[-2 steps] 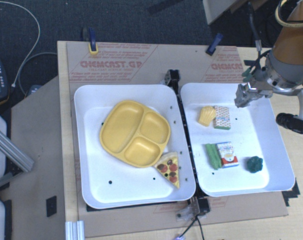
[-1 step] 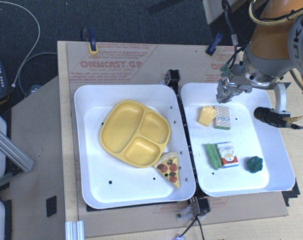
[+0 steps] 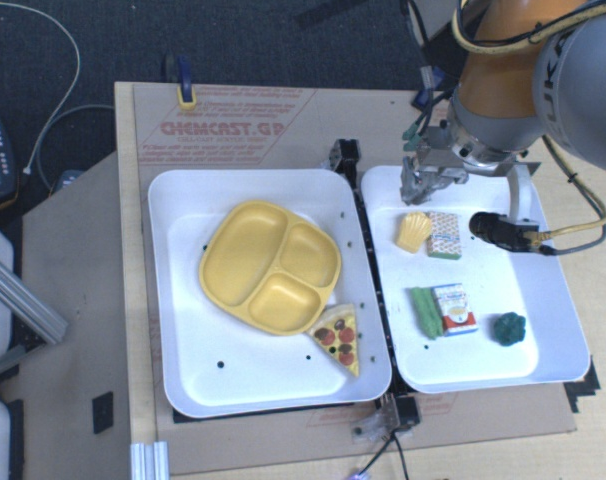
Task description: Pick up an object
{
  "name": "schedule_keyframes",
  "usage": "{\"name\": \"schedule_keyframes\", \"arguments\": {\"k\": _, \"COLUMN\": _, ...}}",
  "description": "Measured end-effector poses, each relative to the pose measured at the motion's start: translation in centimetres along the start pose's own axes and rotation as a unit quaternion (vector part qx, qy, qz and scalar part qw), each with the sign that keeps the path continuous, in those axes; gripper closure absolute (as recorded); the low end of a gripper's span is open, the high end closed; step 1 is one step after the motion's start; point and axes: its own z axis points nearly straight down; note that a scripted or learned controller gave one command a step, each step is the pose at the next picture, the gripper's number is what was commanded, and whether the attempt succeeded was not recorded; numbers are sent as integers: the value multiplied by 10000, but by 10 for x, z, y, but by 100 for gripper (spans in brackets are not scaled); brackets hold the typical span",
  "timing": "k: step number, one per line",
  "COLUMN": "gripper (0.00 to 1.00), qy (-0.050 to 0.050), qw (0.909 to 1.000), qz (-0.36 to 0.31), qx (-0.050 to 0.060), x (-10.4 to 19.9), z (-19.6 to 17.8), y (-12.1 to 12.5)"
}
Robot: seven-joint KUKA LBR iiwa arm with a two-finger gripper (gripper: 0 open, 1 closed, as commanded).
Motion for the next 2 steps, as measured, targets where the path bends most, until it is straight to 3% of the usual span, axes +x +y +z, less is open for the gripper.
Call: {"name": "schedule_keyframes", "arguments": {"k": 2, "gripper": 100, "qy": 2, "qw": 10000, "qz": -6, "qx": -20, "x": 112, "z": -2, "y": 36}}
